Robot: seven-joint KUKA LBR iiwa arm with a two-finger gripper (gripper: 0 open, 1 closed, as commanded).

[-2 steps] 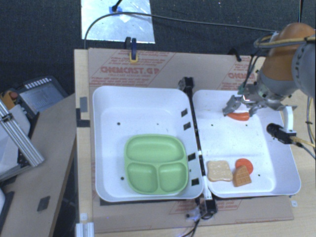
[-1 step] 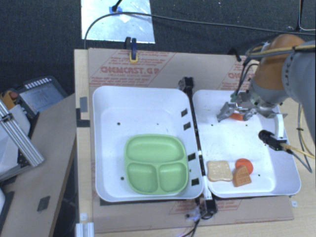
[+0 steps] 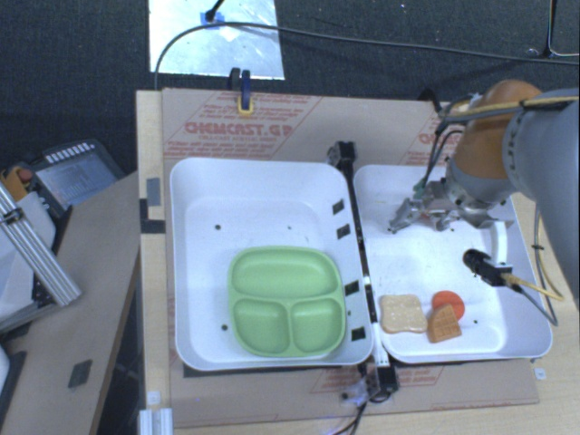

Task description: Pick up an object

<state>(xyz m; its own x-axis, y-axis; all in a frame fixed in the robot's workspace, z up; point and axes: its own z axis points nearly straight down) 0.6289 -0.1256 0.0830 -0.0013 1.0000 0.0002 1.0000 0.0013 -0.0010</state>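
In the camera view we see our pincer (image 3: 410,214) spread wide, holding nothing, over the right bin (image 3: 381,270)'s far side. The toast slice (image 3: 402,314), tomato (image 3: 448,303) and wedge (image 3: 443,325) cluster at its near edge, awaiting our pick.

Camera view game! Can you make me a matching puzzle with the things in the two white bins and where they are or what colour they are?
Things:
1. divided plate
2. slice of bread
3. round ball-like thing
4. pincer

Clues:
A. red-orange, in the right bin beside a brown wedge
B. pale tan, at the front of the right bin near the divider
C. green, lying in the left bin
D. metal, over the back part of the right bin

Pairs: 1-C, 2-B, 3-A, 4-D
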